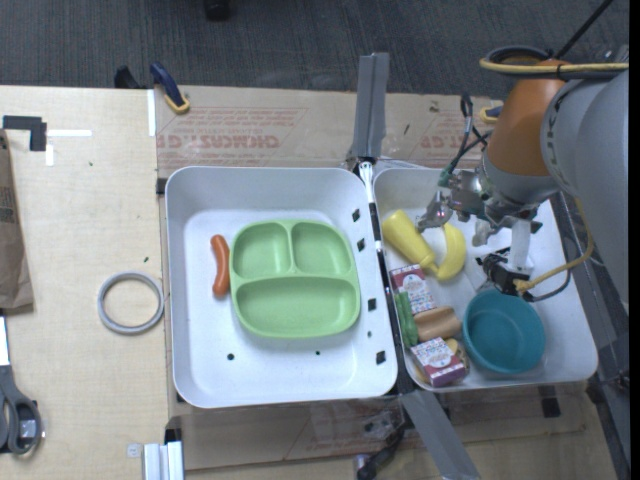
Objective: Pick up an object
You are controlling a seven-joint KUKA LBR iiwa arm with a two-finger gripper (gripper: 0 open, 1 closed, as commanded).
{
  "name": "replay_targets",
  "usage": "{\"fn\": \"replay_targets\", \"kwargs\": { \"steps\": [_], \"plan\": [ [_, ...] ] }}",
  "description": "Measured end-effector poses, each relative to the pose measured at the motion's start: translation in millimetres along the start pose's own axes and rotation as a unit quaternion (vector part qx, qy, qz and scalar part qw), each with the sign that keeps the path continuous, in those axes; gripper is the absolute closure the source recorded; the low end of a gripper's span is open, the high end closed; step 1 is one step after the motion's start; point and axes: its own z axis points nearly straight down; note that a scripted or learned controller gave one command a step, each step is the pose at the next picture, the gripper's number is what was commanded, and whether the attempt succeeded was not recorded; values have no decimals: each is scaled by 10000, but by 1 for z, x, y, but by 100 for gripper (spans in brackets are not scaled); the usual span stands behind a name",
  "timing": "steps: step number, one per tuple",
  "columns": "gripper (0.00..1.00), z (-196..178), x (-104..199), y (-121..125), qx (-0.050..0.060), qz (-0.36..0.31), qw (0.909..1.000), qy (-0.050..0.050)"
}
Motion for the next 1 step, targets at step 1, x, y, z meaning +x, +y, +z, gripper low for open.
{"fn": "replay_targets", "kwargs": {
  "steps": [1],
  "plan": [
    [0,20,-6,-2,31,-1377,9905,1]
  ]
}}
